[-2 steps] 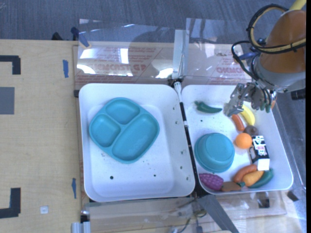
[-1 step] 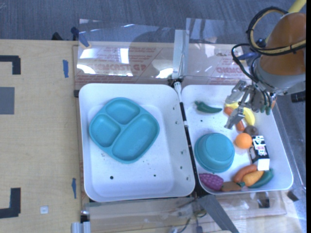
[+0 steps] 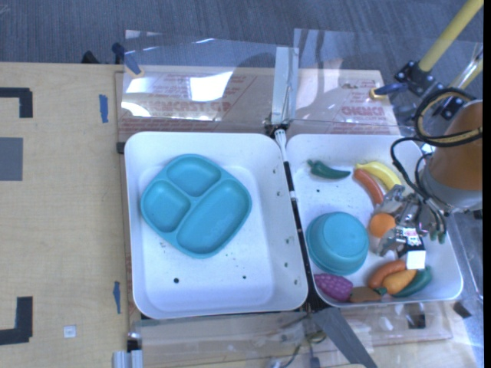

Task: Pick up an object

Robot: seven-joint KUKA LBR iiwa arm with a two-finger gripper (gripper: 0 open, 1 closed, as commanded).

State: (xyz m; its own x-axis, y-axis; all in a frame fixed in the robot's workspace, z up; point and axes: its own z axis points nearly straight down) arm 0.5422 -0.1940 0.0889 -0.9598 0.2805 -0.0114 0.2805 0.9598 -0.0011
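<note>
The pale wooden tabletop (image 3: 61, 228) bears two shallow white bins side by side. Taking the left bin (image 3: 153, 290) as the landmark, the right bin (image 3: 445, 278) sits touching its right edge. Black corner marks (image 3: 19, 102) and a grey square (image 3: 9, 159) lie on the wood well to the left of it, and blue tape strips (image 3: 103, 107) sit just off its left side.

The pincer (image 3: 393, 222) is hanging low in the right bin (image 3: 453, 286), just beside a small orange ball (image 3: 380, 225) and a blue bowl (image 3: 337, 242). A blue divided plate (image 3: 196, 205) is lying in the left bin (image 3: 153, 294).
</note>
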